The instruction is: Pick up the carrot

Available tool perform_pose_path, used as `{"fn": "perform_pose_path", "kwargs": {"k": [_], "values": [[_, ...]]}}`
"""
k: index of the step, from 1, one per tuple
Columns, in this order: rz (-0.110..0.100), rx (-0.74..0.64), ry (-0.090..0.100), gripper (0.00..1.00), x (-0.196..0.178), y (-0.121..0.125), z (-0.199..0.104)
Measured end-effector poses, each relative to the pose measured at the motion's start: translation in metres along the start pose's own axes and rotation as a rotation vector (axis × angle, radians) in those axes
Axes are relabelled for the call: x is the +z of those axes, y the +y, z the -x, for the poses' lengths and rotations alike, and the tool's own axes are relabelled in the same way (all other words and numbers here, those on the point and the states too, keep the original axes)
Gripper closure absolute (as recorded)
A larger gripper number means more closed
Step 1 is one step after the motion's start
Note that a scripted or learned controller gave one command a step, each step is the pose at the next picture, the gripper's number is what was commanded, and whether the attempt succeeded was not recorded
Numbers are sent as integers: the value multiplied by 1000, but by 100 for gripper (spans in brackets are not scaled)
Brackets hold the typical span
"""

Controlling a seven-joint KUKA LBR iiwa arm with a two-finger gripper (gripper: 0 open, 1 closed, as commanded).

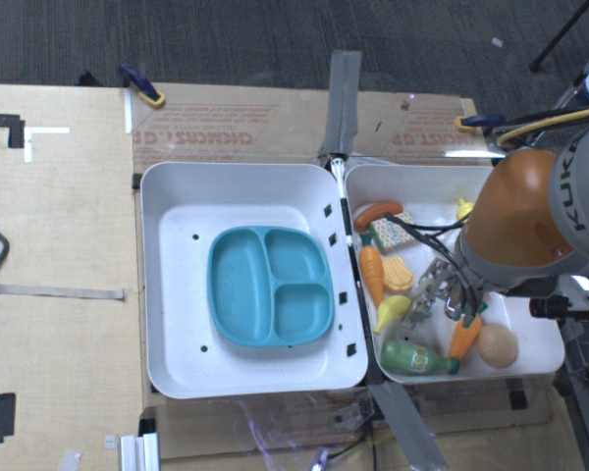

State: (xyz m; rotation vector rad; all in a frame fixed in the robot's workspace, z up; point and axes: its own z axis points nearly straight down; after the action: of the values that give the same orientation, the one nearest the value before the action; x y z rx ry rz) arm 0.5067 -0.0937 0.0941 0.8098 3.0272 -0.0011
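Note:
Two orange carrots lie in the right bin. One carrot rests along the bin's left wall, its green top pointing away. The other carrot lies near the front, between a green bottle and a tan ball. My gripper hangs low over the middle of this bin, just up and left of the front carrot. Its metal fingers stand open with nothing between them. The arm's orange band hides the bin floor behind it.
Around the gripper lie a yellow piece, a waffle-like piece, a red sausage, a green bottle and a tan ball. The left bin holds a teal divided plate.

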Motion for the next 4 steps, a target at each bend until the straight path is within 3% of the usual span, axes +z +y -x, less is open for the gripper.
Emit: {"fn": "perform_pose_path", "kwargs": {"k": [1, 2, 3, 4], "values": [[-1, 0, 4, 0, 2, 0, -1], [6, -98, -24, 0, -5, -52, 8], [5, -101, -14, 100, -12, -52, 6], [1, -209, 3, 100, -100, 25, -21]]}}
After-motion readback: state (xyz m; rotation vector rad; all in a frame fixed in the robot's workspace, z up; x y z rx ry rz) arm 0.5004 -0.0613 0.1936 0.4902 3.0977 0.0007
